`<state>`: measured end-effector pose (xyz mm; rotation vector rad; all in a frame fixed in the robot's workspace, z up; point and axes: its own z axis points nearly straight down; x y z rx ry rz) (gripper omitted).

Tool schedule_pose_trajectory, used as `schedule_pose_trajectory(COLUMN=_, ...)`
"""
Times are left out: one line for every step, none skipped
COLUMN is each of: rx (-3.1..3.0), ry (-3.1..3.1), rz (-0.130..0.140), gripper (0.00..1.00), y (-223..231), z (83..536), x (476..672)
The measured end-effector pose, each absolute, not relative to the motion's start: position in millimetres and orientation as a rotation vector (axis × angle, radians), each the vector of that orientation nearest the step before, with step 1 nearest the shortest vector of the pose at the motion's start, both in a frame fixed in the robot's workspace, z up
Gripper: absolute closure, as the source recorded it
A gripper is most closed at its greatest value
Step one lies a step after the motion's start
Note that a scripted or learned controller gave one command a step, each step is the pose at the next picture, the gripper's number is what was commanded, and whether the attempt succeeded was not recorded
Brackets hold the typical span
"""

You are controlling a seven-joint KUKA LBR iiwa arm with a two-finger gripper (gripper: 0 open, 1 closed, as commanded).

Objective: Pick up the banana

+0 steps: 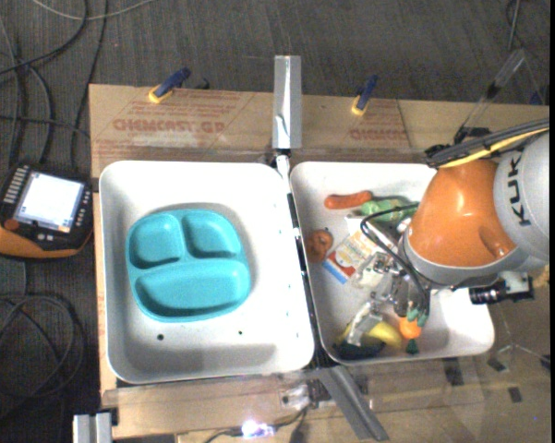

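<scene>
The banana (377,331) is a small yellow piece lying near the front wall of the right bin (462,335), partly hidden among other items. My gripper (391,295) hangs just above and behind it, below the orange band (457,221) of the arm. The metal parts of the gripper blur into the clutter beneath. Nothing can be made out between them.
Beside the banana lie a small orange piece (409,325) and a dark green thing (355,348). Farther back are a red-orange pepper (349,199), a green item (384,209), a brown lump (321,241) and a white-blue packet (349,253). The left bin (120,192) holds a teal divided plate (190,263).
</scene>
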<state>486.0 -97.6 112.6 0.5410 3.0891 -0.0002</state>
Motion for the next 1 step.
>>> schedule_pose_trajectory(rx=0.751, ry=3.032, rz=0.009, gripper=0.00, y=-112.3, z=90.2, x=490.4)
